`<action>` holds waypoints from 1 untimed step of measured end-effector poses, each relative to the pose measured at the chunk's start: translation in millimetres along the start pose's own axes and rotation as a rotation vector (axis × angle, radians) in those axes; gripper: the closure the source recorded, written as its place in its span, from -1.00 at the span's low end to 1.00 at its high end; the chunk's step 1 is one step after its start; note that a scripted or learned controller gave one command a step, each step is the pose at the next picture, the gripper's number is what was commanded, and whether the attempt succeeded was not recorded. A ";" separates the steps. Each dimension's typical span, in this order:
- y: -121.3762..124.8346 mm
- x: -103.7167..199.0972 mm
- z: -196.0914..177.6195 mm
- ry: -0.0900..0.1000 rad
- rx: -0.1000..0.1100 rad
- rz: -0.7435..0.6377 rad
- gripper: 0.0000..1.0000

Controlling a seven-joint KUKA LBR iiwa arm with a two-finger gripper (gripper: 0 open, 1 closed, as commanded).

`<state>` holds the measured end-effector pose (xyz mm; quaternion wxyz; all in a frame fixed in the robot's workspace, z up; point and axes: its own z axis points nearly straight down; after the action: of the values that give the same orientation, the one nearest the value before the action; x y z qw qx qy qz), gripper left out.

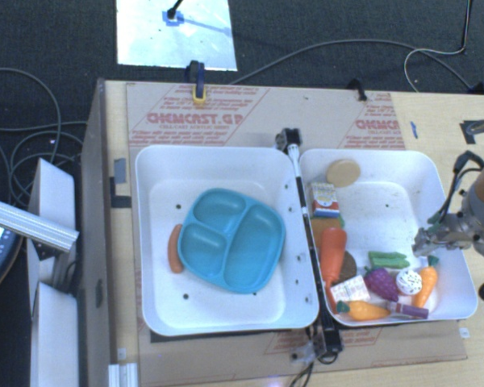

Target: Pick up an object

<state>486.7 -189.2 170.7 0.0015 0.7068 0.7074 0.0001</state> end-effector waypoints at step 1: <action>0.1 -8.4 -11.7 0.001 0.001 0.000 1.00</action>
<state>486.8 -197.6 182.4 0.0010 0.7067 0.7075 0.0002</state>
